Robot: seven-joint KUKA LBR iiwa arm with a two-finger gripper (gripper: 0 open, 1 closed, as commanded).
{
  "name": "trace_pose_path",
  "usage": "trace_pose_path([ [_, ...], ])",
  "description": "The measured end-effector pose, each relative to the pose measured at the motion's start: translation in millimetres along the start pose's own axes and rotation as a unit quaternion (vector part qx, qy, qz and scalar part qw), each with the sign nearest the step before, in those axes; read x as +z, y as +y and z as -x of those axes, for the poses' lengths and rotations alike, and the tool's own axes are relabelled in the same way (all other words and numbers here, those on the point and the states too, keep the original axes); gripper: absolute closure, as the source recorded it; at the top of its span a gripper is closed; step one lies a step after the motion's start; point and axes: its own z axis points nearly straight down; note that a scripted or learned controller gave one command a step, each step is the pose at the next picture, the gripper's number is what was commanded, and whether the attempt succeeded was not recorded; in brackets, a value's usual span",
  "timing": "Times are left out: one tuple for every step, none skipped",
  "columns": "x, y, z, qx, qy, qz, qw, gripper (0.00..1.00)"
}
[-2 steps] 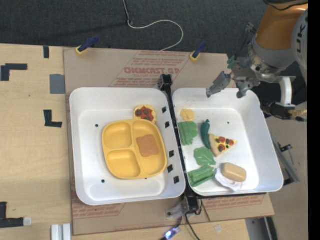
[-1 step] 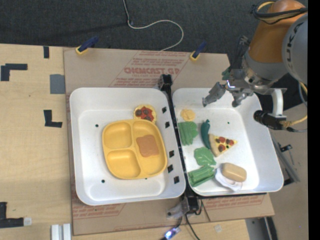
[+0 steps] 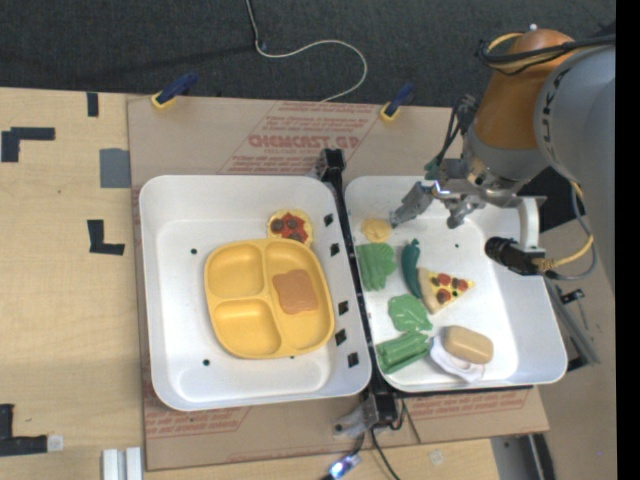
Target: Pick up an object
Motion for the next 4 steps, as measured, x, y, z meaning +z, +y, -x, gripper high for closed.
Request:
trace_pose_path([
  [52.6,6.8,6.0,0.0,0.0,0.001,1.0,0.0],
  [95.9,7.3,5.2,0.0,-0.001,0.003,1.0,0.0],
  [84.5,7.3,4.6,0.0,0.0,0.003,1.0,1.0],
  [42.1,3.8,1.8,0.0,0.001,0.004,1.0,1.0],
])
